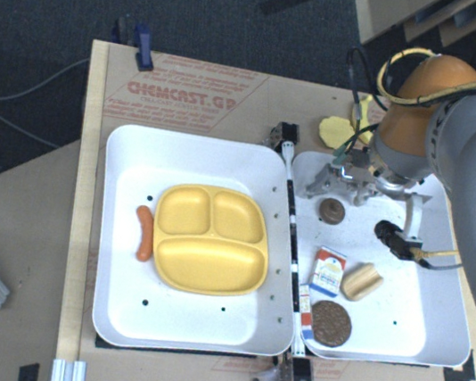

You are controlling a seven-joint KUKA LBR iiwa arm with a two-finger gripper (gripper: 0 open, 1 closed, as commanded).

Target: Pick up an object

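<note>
Nothing lifted yet — gripper [340, 186] hovering over small brown disc [332, 212] in right bin [429, 344]; its state — cannot tell.

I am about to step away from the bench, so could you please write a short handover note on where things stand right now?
Gripper: low over the top of the right white bin, just above the small brown round piece; whether its fingers are open or shut cannot be judged.
Right bin also has the small white and blue carton, the tan bread roll and the large dark brown round patty.
Left white bin: yellow divided plate, orange sausage beside it.
Done: nothing visibly picked.
Left: grasp and lift one object.
</note>
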